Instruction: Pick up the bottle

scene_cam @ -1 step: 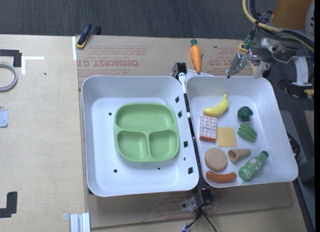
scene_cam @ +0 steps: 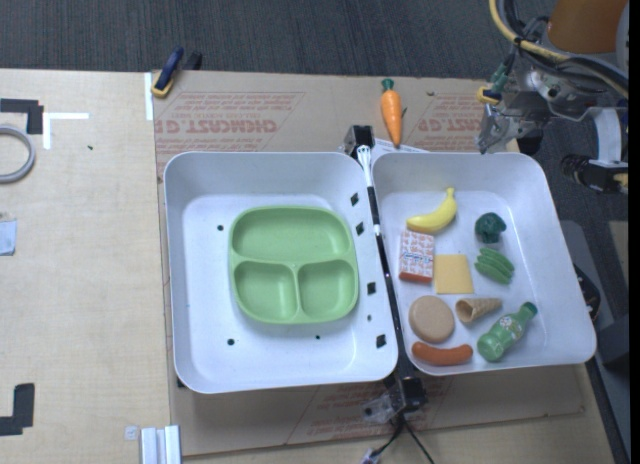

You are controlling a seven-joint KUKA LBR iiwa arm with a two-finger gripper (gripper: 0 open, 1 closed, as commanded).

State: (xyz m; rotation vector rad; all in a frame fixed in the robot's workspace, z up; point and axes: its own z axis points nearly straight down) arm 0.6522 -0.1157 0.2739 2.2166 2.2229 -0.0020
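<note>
Your gripper [scene_cam: 497, 130] hangs above the table at the right bin's [scene_cam: 560, 214] one-o'clock corner; whether it is open or closed you cannot tell. The green bottle [scene_cam: 507, 332] lies on its side well apart from it, at the bin's five-o'clock corner, just beside the ice cream cone [scene_cam: 479, 308] and the sausage [scene_cam: 441, 354].

Expect a light, stiff toy with a smooth, rounded body that may roll or slip. Take it across the wide body, not the narrow neck.

Its long axis runs diagonally, cap toward one o'clock, base toward seven.
</note>
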